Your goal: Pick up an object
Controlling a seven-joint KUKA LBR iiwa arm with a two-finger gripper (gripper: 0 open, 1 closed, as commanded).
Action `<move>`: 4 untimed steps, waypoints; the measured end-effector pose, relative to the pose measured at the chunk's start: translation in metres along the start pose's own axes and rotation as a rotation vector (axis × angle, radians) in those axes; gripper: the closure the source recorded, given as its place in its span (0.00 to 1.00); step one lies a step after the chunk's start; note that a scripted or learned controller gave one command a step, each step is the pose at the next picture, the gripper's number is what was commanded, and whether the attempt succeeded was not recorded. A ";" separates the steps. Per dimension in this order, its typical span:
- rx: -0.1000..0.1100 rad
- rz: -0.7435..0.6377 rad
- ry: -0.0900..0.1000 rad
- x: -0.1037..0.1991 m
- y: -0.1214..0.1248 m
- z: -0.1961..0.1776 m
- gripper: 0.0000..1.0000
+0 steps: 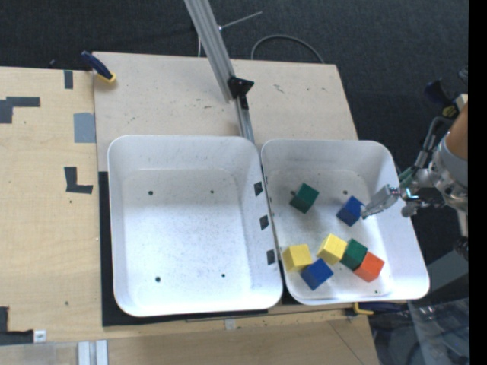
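The right bin (380, 158) holds several small cubes. A green cube (304, 198) lies near its middle and a blue cube (350, 211) sits to its right. Along the front lie two yellow cubes (333, 247) (297, 256), another blue cube (316, 273), a dark green cube (354, 253) and an orange cube (370, 266). My gripper (375, 204) reaches in over the bin's right wall, its tip just right of the upper blue cube. Nothing is seen held in it.
The left bin (122, 204) stands beside the right one, with a shared rim between them. A slanted metal pole (217, 44) rises behind the bins. A blue and yellow tool (99, 66) lies on the bench at the far left.
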State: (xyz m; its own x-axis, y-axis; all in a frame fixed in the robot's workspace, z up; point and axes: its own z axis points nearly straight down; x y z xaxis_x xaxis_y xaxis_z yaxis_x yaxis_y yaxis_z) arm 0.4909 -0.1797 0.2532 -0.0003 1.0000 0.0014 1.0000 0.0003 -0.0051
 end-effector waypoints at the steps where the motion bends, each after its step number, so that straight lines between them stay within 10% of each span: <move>1: -0.004 -0.001 -0.001 0.000 0.000 -0.002 0.00; 4: -0.020 -0.002 -0.003 0.003 0.006 0.138 0.00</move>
State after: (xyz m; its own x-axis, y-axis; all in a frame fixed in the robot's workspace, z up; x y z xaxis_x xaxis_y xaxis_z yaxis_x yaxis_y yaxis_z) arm 0.4960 -0.1767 0.1150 -0.0020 1.0000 -0.0017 0.9999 0.0020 0.0144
